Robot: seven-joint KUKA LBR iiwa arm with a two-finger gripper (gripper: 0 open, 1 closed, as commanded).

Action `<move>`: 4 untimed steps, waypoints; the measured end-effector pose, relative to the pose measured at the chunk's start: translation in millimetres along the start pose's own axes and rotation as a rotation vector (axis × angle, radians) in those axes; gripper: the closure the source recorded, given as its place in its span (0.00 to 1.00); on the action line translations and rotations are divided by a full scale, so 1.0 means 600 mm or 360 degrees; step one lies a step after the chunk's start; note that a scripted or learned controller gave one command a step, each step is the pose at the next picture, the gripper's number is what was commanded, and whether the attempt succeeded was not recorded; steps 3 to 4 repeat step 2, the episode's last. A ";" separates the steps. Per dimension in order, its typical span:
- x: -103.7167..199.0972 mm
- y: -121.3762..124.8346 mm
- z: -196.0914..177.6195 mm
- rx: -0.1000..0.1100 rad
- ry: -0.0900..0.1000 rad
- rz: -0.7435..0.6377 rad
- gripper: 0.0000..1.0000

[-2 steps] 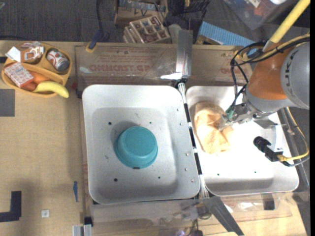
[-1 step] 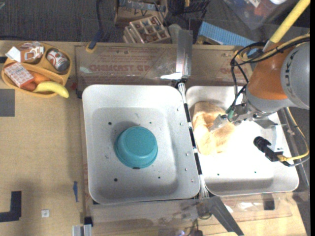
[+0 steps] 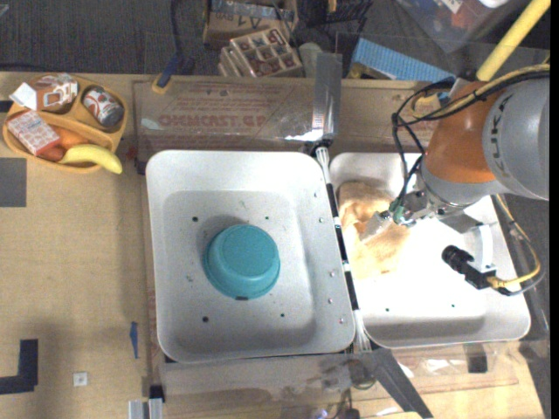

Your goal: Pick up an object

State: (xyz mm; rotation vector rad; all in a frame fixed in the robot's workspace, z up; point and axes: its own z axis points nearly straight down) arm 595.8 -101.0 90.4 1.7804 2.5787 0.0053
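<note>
A teal bowl [image 3: 243, 260] sits upside down in the middle of the left white bin [image 3: 175, 182]. In the right white bin [image 3: 454, 321], a soft tan and orange object [image 3: 371, 243] lies against the left wall. My gripper [image 3: 389, 220] hangs low over the upper right part of that tan object, at the end of the grey arm with its orange band [image 3: 463, 147]. The tip seems to touch or nearly touch the object. Part of the tan object is hidden under the gripper.
A black fitting on a yellow cable [image 3: 465, 266] hangs over the right bin's middle. A yellow tray of toy food with a banana [image 3: 61, 129] sits at the bench's far left. A cardboard strip [image 3: 227, 116] runs behind the bins.
</note>
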 end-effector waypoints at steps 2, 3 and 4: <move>0.022 0.019 -0.176 0.0013 0.0004 0.0413 1.00; 0.022 0.019 -0.176 0.0013 0.0004 0.0413 1.00; 0.022 0.019 -0.176 0.0013 0.0004 0.0413 1.00</move>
